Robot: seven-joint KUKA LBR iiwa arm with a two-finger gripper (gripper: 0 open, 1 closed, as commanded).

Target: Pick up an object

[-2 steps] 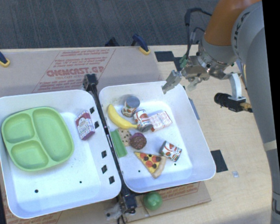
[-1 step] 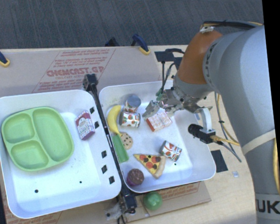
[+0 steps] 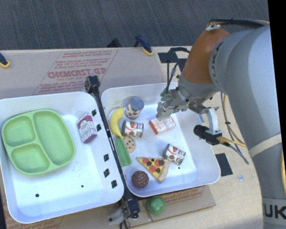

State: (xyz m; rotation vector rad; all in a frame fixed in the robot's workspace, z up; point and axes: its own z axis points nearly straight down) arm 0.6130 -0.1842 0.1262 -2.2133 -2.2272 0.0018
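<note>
Left bin (image 3: 20, 200): green divided plate (image 3: 38, 142) lies in the upper left part, three compartments, flat. Just right of it, a small red-and-white carton (image 3: 86, 128) lies near the bin's right wall; its label is too small to read.

Divider between the bins: black bar (image 3: 105, 141) runs top to bottom.

Right bin (image 3: 204, 168), left side: banana (image 3: 115, 122) curves along the left wall, with a green stick-shaped item (image 3: 122, 151) below it, partly against the wall. A cookie (image 3: 130, 144) lies just beside that stick. A can (image 3: 133, 107) stands near the top, and a second red-and-white can (image 3: 133, 129) lies on its side just below it. Lower down, a dark round object (image 3: 140, 178), identity unclear, sits beside a pizza slice (image 3: 155, 167). A third can (image 3: 174, 154) lies tilted to the right of the slice.

Outside the bins, on the cardboard surface (image 3: 77, 67) at the front edge: a green ball-like item (image 3: 155, 204), partly cut off by the bin rim.

Right bin, upper centre: orange-and-white box (image 3: 162, 125) lies flat. The claw (image 3: 166, 109) hangs directly over its upper edge, possibly touching it; contact cannot be confirmed. Cannot tell whether the claw is open or closed, as the wrist hides it from this angle. No object is visibly gripped.

Right: grey arm (image 3: 245, 75) with orange band, cut off at the frame edge.
</note>
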